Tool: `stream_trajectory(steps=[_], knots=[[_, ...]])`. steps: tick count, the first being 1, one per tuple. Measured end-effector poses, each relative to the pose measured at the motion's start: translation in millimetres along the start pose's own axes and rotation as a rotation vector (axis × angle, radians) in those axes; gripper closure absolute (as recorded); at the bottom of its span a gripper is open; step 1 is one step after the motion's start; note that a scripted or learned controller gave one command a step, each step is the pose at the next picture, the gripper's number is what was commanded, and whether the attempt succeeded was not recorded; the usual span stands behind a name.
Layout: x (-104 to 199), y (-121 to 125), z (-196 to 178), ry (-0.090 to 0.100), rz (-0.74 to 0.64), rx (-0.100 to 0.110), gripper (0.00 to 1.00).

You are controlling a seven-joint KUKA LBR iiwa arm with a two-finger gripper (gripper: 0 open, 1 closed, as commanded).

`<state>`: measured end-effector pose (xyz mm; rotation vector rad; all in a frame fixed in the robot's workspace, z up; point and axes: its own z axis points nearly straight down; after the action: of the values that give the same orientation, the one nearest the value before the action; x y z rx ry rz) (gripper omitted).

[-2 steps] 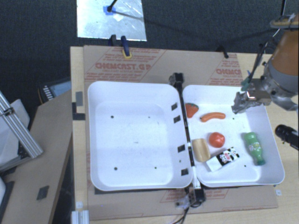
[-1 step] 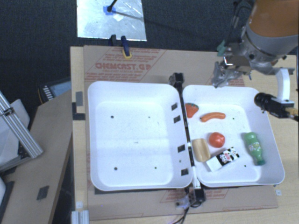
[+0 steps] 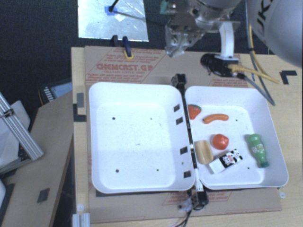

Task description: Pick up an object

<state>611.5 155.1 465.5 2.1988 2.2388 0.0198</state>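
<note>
Two white bins [image 3: 94, 126] sit below your gripper [image 3: 176, 45], up past their back edge; you can't tell its grip.

both bins [image 3: 132, 183] are white. a green bottle [image 3: 257, 150], a red tomato [image 3: 220, 141], an orange sausage [image 3: 216, 118], a tan bread slice [image 3: 204, 152] and a black-and-white spotted carton [image 3: 226, 161] show beside a red-orange strawberry [image 3: 194, 111].

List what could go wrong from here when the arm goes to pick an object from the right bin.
The tomato, bread slice and milk carton sit crowded together, so a descent there may nudge neighbours or grab two. The strawberry lies against the right bin wall by the divider, leaving little room. The gripper hangs outside the bins, so a long approach remains.
</note>
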Motion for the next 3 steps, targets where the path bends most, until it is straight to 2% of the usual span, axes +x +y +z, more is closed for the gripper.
stream_trajectory(steps=[1,2,3], knots=[[37.4,24.7,141.1,-0.006,0.011,0.014,1.0],[79.8,56.9,79.9,-0.003,0.011,0.002,1.0],[69.7,-8.1,160.8,-0.009,0.018,0.022,1.0]])
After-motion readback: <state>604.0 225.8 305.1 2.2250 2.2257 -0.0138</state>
